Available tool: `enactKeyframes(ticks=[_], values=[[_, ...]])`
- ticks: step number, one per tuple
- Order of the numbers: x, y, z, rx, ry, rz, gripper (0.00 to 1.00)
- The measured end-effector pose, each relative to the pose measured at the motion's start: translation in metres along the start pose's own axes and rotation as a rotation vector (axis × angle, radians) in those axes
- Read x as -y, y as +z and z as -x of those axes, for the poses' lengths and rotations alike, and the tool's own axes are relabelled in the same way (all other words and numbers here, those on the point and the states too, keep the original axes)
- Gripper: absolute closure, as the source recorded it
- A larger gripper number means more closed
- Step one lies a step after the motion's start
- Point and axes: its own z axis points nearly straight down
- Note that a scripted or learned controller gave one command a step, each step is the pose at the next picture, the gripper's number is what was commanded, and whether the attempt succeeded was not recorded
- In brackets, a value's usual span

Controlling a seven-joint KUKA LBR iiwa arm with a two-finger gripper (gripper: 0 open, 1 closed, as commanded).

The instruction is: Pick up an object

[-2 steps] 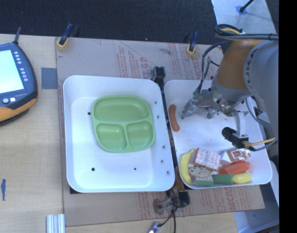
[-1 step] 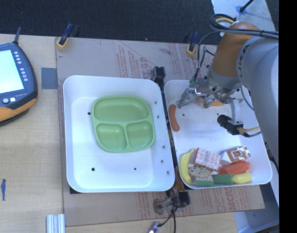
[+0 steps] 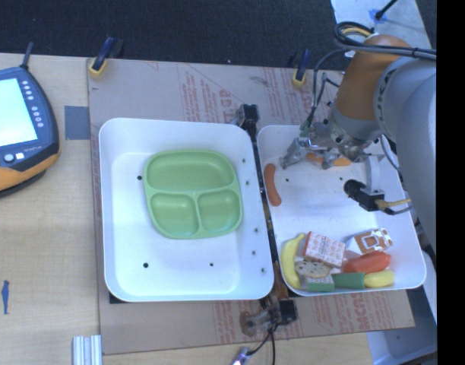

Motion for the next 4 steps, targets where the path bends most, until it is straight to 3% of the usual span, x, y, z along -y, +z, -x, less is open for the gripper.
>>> enactKeyframes(ticks=[3,4], values=[[0.000,0.000,0.071,0.001,0.000,0.002,0.00],[0.000,0.000,0.077,0.002,0.000,0.004,0.00]])
